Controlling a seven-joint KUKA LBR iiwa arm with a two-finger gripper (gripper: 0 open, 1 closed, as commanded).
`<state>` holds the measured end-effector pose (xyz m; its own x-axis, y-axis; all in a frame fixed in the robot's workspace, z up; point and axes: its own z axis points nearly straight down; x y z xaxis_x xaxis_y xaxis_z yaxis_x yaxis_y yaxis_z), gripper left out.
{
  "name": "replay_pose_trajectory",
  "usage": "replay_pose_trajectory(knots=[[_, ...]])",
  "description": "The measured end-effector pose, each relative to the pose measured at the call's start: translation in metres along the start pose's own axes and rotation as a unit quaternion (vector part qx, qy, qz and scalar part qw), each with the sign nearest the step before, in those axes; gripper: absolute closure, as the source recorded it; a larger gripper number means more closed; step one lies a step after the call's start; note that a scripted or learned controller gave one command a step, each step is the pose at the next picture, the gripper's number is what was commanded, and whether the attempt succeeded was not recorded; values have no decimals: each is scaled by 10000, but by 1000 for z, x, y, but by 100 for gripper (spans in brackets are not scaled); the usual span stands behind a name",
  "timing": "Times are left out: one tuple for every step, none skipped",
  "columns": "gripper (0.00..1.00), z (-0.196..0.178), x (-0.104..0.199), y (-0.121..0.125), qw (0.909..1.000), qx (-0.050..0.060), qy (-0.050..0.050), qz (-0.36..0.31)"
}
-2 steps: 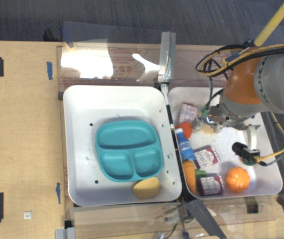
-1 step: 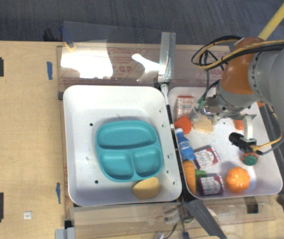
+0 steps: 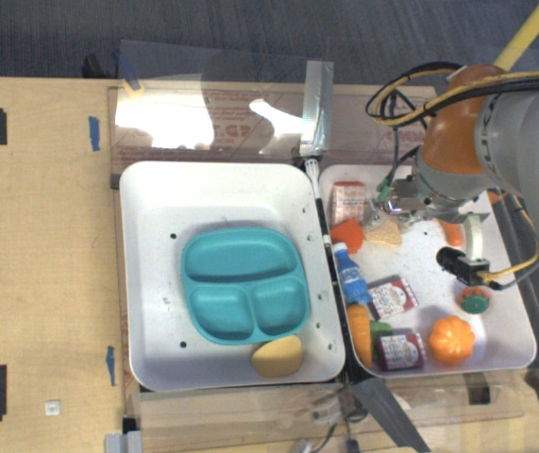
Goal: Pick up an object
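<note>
Camera view, looking down at a slant: grey arm with orange band comes in from the right, claw lowered over the far-left part of the right bin; can't tell if claw is wide or narrow, nothing visibly held. Just under/beside the claw tip sits a pale tan wedge, touching or nearly touching, can't tell which. Left of the claw, a small white-and-red packet near the bin's far wall. Just below-left of the claw, an orange-red round piece, and under that a blue bottle lying along the bin's left wall. Further toward the near side from the claw: a red-and-white sachet, a yellow-orange item by the left wall, a dark red jar-like item, and an orange fruit. Right and nearer from the claw, a small green-and-red toy and a black part of the arm's cabling. Well apart to the claw's left, the left bin holds a teal divided plate with a yellow lump touching its near edge
</note>
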<state>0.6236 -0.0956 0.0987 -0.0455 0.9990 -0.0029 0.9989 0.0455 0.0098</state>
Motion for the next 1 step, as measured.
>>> replay_pose_trajectory(knots=[[100, -90, 68, 49, 9990, 15, 21, -446]])
